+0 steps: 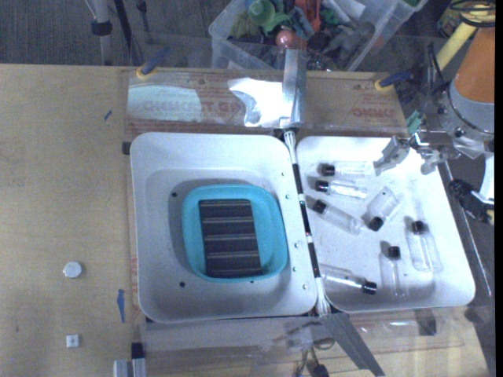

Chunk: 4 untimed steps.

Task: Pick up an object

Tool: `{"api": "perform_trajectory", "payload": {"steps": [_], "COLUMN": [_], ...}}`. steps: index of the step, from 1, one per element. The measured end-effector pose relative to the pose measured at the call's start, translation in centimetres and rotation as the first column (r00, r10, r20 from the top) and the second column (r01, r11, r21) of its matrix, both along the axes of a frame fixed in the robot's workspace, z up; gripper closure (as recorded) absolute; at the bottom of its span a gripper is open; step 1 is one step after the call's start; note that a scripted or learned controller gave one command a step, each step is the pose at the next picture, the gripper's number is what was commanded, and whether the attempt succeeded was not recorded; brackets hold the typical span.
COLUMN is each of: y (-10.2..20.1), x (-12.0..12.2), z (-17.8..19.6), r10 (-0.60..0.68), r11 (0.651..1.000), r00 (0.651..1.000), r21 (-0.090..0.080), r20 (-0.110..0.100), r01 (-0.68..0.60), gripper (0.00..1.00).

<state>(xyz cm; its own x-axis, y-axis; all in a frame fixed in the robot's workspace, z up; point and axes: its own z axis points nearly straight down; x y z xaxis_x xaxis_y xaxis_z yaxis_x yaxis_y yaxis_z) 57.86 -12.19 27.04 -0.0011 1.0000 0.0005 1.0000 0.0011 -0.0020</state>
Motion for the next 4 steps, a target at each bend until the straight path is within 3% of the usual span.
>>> {"api": "perform_trajectory", "payload": {"steps": [1,2,3,4], "y": [0.1,-4.9,1.4,-3.0], "x": [0.7,-2.0,0.9,0.3], "z": [-9.5,-17.7,-18.2,-17.8], "r10": [-0.039,-0.024,-0.063,-0.093], "r11": [0.999,1.0,0.998,0.996], "r00": [0.999,1.0,0.998,0.996], "r21": [0.0,-0.002,0.0,-0.002], "r20": [0.001,0.005,0.012,0.005], "r01": [0.039,0.024,0.063,0.093], "gripper": [0.0,0.0,0.0,0.0]}}
